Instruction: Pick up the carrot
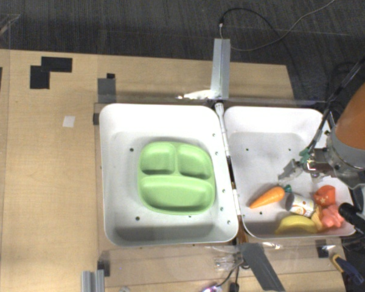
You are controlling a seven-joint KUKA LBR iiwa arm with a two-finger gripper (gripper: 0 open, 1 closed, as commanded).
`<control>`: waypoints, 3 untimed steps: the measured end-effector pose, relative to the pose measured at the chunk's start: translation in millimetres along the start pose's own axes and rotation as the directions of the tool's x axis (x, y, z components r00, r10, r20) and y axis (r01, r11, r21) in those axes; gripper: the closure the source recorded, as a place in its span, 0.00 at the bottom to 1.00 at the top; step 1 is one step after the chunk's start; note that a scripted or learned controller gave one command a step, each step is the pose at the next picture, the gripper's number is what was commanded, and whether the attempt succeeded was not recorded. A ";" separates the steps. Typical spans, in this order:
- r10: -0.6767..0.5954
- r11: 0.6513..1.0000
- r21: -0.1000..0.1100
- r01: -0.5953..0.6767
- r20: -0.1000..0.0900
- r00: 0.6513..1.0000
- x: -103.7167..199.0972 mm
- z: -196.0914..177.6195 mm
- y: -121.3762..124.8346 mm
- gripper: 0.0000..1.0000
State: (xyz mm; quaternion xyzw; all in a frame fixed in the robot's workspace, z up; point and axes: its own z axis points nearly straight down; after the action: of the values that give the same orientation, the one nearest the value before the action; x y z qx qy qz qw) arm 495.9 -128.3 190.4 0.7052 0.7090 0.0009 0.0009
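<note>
Progress first: as far as I can judge, nothing of the pick is done yet. From my end I see the tool (294, 166) hanging over the right bin (261, 129), reaching in from the right under the arm's grey wrist and orange band (362, 117). Whether it is open or closed I cannot tell (the metal at the tip is too small and blurred against the white floor), and nothing shows in its grasp.

Just below and to the left of the tool lies the carrot (267, 197), flat on the bin floor near the front wall, its pointed tip toward the divider between the bins and its thick end toward the other items. It sits near the tool but apart from it, so the whole grasp and lift are left to do.

Crowding the carrot's thick end is a small white bottle (299, 207), touching it or nearly so; beyond that sit a banana (297, 225) and some red and pink pieces (328, 207) in the front right corner. I judge the approach needs care on that side.

Farther out, the left bin (118, 132) carries a green divided plate (175, 176), well clear of the work, and both bins rest on the counter (42, 181).
</note>
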 end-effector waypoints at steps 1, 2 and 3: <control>0.123 0.992 -0.013 -0.123 0.000 0.992 12.6 100.6 -2.9 0.00; 0.122 0.992 -0.021 -0.122 -0.001 0.992 13.8 88.4 0.3 1.00; 0.343 0.939 -0.002 -0.343 0.000 0.939 69.2 5.0 87.5 1.00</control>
State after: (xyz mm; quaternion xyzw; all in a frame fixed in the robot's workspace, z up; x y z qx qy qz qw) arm 583.1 -58.7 185.6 0.8178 0.5755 0.0016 0.0013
